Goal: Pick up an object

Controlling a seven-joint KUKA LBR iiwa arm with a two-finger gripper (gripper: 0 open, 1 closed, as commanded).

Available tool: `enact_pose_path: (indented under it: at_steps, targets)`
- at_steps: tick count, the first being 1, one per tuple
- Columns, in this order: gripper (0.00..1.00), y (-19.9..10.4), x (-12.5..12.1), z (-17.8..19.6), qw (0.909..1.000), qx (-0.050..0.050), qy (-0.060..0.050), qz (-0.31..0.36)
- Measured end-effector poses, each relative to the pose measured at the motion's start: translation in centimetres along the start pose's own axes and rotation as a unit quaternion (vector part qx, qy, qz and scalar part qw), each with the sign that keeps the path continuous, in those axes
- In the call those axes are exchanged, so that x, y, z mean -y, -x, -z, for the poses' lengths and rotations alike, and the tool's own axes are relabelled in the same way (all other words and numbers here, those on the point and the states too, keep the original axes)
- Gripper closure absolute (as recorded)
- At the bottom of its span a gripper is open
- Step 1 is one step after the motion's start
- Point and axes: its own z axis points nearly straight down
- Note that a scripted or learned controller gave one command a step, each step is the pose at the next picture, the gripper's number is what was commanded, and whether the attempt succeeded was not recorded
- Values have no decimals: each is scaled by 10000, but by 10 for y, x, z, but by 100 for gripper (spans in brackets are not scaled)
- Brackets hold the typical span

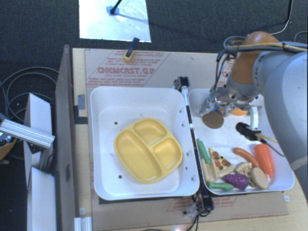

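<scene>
Grey arm with an orange band (269,61) fills the frame's upper right, over the right-hand shallow white bin (288,179). Its claw (215,105) hangs at the bin's upper left; whether wide or narrow, I cannot tell. The flat brown round disc (213,120) lies just below-left, touching or nearly so.
</scene>
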Motion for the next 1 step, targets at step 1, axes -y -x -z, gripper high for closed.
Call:
enact_pose_path:
  at_steps: [1]
  targets:
    - [0, -1, 0, 3, 10000, 10, 95, 0]
